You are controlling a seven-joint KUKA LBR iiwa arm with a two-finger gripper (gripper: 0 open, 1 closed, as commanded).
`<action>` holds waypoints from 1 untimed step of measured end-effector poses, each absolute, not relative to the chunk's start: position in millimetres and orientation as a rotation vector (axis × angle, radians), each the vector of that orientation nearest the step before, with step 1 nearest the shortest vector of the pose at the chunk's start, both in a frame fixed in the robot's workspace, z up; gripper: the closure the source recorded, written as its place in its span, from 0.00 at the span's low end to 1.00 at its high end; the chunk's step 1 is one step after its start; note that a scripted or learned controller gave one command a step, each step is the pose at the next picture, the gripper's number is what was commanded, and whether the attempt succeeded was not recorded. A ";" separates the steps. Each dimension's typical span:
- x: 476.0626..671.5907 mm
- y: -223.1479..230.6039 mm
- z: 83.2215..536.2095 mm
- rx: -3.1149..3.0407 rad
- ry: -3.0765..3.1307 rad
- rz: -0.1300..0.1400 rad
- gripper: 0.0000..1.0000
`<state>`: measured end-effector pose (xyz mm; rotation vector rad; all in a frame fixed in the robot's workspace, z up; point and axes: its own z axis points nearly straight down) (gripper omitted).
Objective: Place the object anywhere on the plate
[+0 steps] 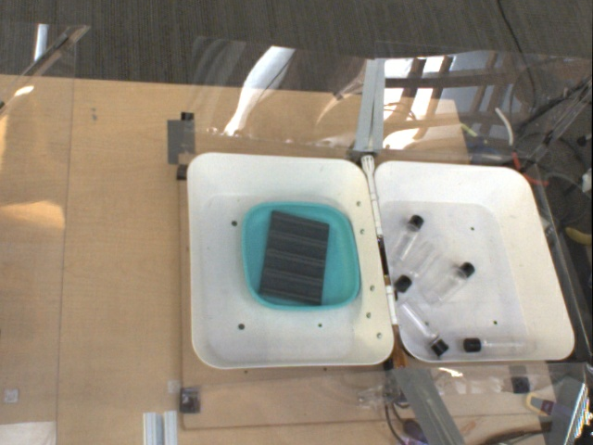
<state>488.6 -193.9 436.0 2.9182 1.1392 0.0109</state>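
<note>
On teal plate [345,269], dark ribbed slab [295,258]

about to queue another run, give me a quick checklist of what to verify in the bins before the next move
1. Plate in the left bin: ok. The teal plate sits near the middle of the left bin.
2. Object on the plate: ok. The dark ridged block lies flat on it, inside the rim.
3. Block free of neighbours: ok. Nothing else touches it.
4. Right bin contents: ok. Several clear vials with black caps lie scattered in the right bin, all inside its walls.
5. Vial count: cannot tell. The clear bodies blend into the white floor.
6. Divider between bins: ok. No item straddles it.
</note>
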 end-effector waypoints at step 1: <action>488.6 -197.9 436.1 2.985 0.955 0.011 0.00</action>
